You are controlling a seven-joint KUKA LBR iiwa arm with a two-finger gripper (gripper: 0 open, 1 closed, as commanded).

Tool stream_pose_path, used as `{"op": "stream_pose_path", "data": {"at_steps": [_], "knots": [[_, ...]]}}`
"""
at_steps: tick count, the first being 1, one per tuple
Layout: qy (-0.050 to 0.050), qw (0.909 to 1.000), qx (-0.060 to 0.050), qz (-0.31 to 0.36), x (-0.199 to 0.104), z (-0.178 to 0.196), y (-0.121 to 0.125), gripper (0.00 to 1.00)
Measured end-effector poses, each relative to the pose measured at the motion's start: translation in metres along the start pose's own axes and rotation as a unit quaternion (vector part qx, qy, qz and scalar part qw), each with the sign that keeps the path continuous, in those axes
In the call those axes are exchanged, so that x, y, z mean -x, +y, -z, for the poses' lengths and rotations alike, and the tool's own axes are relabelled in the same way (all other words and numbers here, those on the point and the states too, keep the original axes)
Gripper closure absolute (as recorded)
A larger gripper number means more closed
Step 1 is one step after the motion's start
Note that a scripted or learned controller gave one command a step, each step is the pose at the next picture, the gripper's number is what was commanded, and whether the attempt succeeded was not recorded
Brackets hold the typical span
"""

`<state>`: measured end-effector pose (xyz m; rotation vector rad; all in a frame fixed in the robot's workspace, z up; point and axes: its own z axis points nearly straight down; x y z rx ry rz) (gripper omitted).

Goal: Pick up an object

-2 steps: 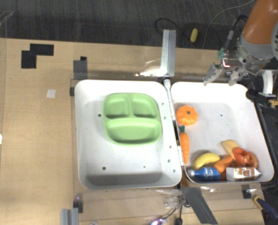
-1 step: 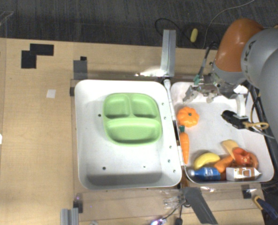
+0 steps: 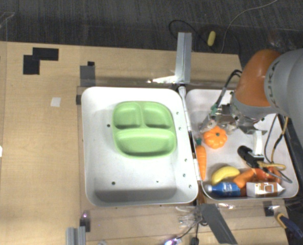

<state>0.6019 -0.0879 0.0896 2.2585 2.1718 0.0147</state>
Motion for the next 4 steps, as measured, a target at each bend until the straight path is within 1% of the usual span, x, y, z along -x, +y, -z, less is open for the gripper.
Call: {"op": "stream_pose_path", "data": {"at_steps": [1, 2, 3, 4], "knots": [[-0.001, 0.9998, -0.002, -0.019, -0.001, -0.003, 0.065, 0.0], [0.0, 1.0, -0.001, -0.005, 0.0, 0.0, -0.011, 0.0], [0.001, 1.0, 0.003, -0.005, -0.002, 0.011, -0.008, 1.0], [0.0, 0.9999, -0.003, 0.017, -0.039, 0.096, 0.037, 1.0]]}}
